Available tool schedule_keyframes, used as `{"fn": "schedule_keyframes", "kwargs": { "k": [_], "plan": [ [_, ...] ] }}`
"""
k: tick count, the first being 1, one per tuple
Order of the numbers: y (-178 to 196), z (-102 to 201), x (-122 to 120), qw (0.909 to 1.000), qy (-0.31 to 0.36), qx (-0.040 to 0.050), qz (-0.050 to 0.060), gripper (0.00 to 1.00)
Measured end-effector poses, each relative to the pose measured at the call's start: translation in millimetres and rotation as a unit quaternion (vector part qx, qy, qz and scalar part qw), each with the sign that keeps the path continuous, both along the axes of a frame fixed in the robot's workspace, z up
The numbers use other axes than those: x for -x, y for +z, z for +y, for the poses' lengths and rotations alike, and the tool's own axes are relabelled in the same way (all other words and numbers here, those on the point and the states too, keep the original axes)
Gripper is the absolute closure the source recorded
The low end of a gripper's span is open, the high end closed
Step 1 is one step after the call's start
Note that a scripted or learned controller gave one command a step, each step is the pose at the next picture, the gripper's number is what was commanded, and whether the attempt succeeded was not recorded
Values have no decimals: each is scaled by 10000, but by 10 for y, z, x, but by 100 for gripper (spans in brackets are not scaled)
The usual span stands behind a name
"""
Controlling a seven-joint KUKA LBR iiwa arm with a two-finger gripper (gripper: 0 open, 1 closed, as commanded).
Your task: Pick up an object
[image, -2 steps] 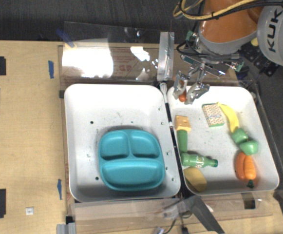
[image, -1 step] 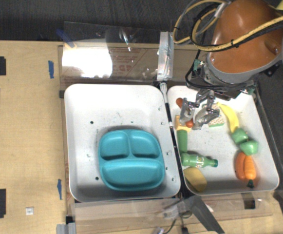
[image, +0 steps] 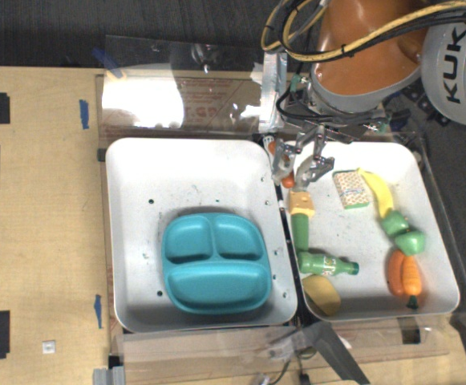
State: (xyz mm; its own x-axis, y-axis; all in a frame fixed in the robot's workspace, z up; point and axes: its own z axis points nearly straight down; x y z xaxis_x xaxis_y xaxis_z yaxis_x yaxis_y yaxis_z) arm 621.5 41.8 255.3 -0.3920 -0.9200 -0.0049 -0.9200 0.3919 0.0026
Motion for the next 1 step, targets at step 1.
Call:
{"fn": "schedule_keyframes", "kwargs": {
  "k": [1],
  "plan": [
    [350, 51, -461, 9983, 581, 2, -21, 100]
  ]
}}
